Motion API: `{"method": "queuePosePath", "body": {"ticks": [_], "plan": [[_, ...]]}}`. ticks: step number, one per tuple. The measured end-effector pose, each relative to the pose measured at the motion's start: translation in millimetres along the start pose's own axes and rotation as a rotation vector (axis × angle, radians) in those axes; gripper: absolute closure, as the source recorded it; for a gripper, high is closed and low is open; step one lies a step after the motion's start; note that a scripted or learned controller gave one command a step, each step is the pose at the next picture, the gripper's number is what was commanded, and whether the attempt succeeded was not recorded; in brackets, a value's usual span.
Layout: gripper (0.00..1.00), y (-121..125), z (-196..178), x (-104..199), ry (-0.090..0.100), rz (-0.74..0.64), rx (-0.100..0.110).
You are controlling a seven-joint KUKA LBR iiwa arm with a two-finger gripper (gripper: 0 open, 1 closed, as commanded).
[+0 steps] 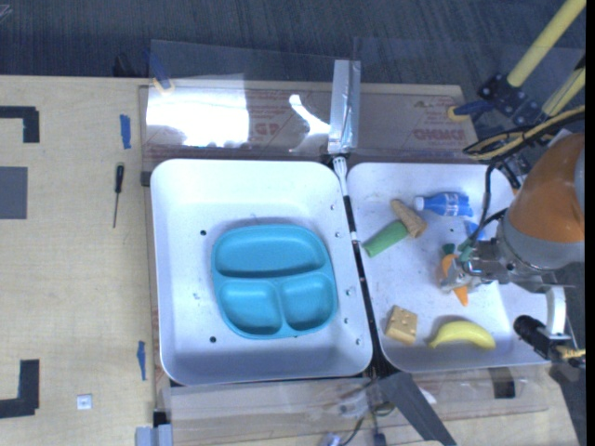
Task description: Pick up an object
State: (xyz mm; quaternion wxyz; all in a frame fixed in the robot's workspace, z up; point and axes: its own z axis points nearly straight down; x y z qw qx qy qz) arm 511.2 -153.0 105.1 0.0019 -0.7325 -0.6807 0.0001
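Note:
My gripper [472,268] is low in the right bin [418,360], at its right side, under the grey wrist with the orange band. It sits right over a small orange object [454,281], part of which pokes out to its left and below. A yellow banana [462,334] lies just below it near the front rim. A tan cube [402,324] sits to the banana's left. Farther left and up lie a green cylinder [384,239], a tan cone [407,216] and a blue and white bottle [444,203].
The left bin [177,203] holds a blue divided plate [272,279]. A clear plastic sheet and cardboard stand behind both bins. Cables and a yellow pole cross the upper right corner near the arm.

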Motion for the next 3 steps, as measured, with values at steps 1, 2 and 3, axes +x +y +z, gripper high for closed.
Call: {"method": "queuePosePath", "body": {"ticks": [1, 2, 3], "plan": [[1.0, 8, 18, 19, -0.003, -0.106, -0.004], [1.0, 32, 18, -8, -0.004, -0.108, -0.009], [1.0, 51, -89, 71, 0.0, -0.054, -0.012]]}}
